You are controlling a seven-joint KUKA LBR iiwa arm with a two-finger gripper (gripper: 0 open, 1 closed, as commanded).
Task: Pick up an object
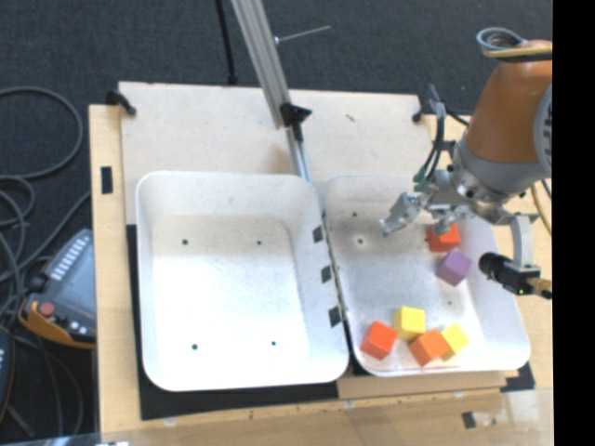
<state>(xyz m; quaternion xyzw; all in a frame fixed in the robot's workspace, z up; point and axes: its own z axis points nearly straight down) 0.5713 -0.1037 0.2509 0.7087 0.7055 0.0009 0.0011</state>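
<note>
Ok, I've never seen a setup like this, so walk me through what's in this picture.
This is one photo from a fixed camera above a workbench, looking down at a slant. The grey and orange machine on the right is a robot arm; its job is to pick up an object. At its tip is the gripper, a two-finger claw, hanging over the right bin. Nothing shows between its fingers.

On the bench sit two shallow white bins side by side. The right one holds small blocks: a red block and a purple block near the arm, and closer to the front edge an orange block, a yellow block, another orange block and another yellow block. The left bin sits beside it.
</note>
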